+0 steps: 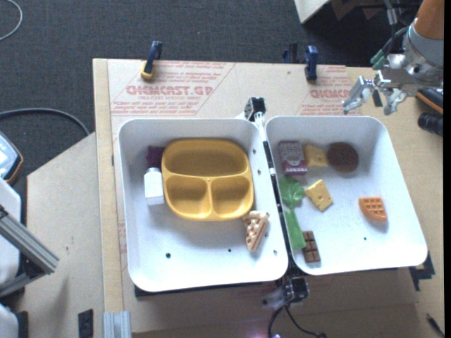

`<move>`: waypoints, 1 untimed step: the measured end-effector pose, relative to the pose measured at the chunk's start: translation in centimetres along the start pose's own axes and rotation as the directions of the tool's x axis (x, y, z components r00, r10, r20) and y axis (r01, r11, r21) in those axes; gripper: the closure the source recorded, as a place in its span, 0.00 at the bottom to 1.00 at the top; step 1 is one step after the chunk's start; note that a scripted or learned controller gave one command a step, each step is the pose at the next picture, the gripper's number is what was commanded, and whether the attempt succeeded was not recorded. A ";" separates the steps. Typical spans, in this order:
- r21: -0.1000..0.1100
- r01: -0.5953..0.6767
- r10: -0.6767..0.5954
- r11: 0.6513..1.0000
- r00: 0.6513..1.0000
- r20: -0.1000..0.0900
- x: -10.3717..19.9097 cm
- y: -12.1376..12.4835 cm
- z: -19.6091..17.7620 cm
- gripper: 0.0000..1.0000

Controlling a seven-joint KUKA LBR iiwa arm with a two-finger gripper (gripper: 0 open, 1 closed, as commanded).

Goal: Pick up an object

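Green spoon (pixel 291 213) along right bin's (pixel 402 189) left wall, long axis near-to-far, bowl toward far edge, gripper (pixel 372 92) above the bin's far-right corner, jaws spread, gripping nothing.

A: Illumination status?

B: Even, diffuse, moderately bright. The two shallow white plastic bins (pixel 338 255) read near overexposed; the dark carpeted floor (pixel 70 34) stays dim.

A: Shadows?

B: Soft and short, at the yellow compartmented plastic tray (pixel 208 178).

A: Sharpness?

B: Slightly soft overall. The small food items are possibly blurred; fine detail is unresolvable.
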State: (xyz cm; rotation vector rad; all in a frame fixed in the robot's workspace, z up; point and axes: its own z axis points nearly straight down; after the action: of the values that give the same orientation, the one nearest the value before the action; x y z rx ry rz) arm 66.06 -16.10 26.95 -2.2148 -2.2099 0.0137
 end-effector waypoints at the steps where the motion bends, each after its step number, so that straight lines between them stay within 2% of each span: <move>1: -0.014 0.002 -0.002 1.000 1.000 0.002 0.0 0.2 -0.9 0.00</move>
State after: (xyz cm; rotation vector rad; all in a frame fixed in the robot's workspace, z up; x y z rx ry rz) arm 66.25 -16.05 27.84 -2.2205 -2.2205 0.0010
